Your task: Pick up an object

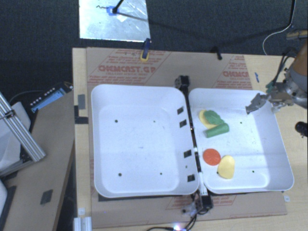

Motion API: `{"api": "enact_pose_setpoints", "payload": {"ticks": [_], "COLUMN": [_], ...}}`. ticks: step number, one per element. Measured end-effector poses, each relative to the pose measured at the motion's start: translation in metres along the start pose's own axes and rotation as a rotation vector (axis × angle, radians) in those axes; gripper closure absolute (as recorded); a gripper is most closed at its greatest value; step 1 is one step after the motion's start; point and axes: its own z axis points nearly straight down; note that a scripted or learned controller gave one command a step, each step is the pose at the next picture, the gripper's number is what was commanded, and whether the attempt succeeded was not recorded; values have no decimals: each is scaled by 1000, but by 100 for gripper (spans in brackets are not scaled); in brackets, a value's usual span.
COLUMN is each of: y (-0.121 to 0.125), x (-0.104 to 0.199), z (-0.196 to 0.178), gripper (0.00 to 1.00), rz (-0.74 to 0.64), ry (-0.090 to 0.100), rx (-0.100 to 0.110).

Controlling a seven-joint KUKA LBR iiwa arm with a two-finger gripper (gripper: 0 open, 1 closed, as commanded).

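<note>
The right bin [269, 148] holds several small things along its left side. A green and yellow piece [209, 116] lies farthest back, and a green cylinder [216, 130] lies on its side just in front of it. Closer to the front are a flat red disc [211, 156] and a yellow lemon-shaped piece [226, 167], which touch each other. My gripper [265, 102] hangs over the back right part of this bin. It is well to the right of the objects, apart from them, with nothing seen in it.
The left bin [139, 138] sits beside the right one, with a black hinged divider [190, 138] between them. Both rest on a cardboard sheet [159, 64]. A shiny metal plate [113, 11] lies at the back, and a cable [276, 32] hangs at the upper right.
</note>
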Motion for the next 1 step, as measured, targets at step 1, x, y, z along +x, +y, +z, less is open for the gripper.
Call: {"api": "enact_pose_setpoints", "payload": {"ticks": [1], "y": [1], "x": [0], "z": [-11], "gripper": [100], "rz": [-3], "ry": [-1], "rx": [-4]}}
